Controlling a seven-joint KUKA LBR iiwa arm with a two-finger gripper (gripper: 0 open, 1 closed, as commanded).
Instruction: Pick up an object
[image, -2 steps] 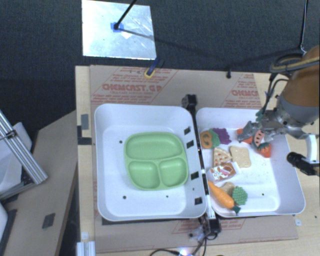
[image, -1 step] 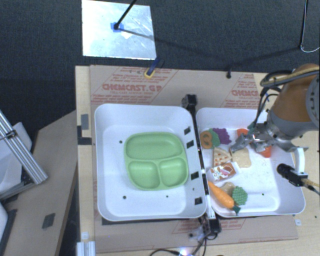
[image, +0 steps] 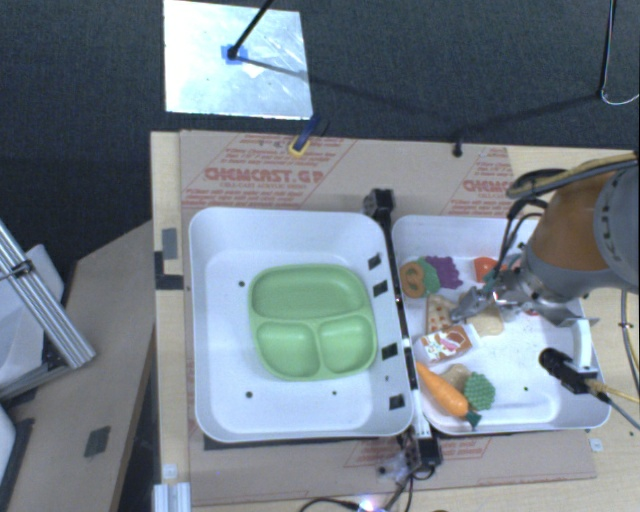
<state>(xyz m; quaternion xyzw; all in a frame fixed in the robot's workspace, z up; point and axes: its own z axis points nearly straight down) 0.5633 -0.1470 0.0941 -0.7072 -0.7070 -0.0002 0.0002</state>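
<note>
**A:** Which object was it going for?

**B:** I couldn't say for sure. The toy food lay clustered at the left end of the right bin: a pizza slice in the middle, purple grapes and an orange round piece above it, a red-and-white packet just below it, then a carrot and a green leafy piece toward the near rim. A small red piece sat near the far wall.

**A:** And the end effector?

**B:** The end effector was low inside that bin, just beside the pizza slice, with a pale tan piece right under it. Whether its fingers were spread or pressed together I could not tell; the metal parts blurred into each other there.

**A:** So nothing was picked up?

**B:** Nothing showed between the fingers, and every piece appeared to be resting on the bin floor. I'd judge the reach as done and the grasp and lift as left to do.

**A:** What about the other side?

**B:** The left bin held a green divided tray, well apart from the arm. Both bins sat on cardboard on the tabletop.
</note>
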